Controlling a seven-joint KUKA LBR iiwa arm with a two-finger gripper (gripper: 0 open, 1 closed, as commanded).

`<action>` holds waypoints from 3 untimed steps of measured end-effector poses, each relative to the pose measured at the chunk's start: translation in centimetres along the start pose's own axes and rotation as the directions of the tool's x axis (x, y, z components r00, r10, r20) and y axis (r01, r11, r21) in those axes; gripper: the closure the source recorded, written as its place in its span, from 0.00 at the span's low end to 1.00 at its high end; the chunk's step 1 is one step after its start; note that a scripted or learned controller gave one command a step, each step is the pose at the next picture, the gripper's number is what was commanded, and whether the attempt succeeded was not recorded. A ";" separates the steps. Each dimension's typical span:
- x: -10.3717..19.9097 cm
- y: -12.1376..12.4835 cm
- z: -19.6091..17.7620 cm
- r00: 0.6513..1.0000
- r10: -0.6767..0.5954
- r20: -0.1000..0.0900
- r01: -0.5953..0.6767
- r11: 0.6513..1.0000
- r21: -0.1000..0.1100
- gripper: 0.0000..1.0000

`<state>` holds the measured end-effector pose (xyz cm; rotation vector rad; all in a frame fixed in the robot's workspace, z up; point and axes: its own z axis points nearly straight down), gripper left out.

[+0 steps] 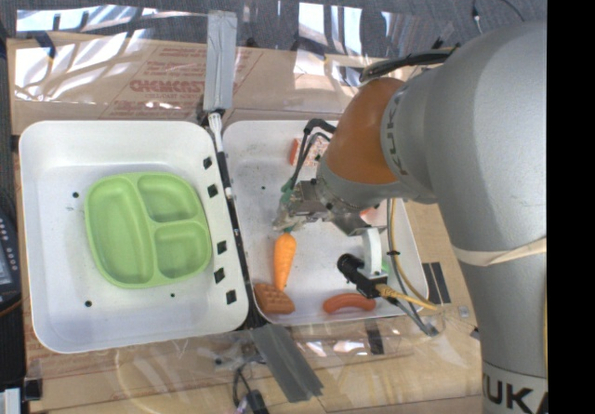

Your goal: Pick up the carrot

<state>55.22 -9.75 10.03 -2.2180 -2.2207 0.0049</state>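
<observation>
The carrot is seen lying loose on the floor of the right bin, just below the gripper, whose finger state cannot be told, so the pick is judged not yet made.

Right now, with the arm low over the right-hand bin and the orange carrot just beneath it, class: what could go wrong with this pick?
1. The gripper sits over the tapered orange carrot's top end, not its middle, so a grasp there may slip or tip it.
2. The brown waffle-like piece lies close to the carrot's tip and could get nudged.
3. The red sausage lies near the arm's black fitting and could be knocked.
</observation>
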 end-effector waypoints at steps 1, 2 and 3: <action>5.5 -3.3 -11.0 0.848 0.529 -0.002 -0.529 0.848 -0.001 1.00; 1.5 -7.6 -10.3 0.984 0.179 0.000 -0.179 0.984 0.000 1.00; 2.0 -7.3 -9.3 0.981 -0.192 0.003 0.192 0.981 -0.011 1.00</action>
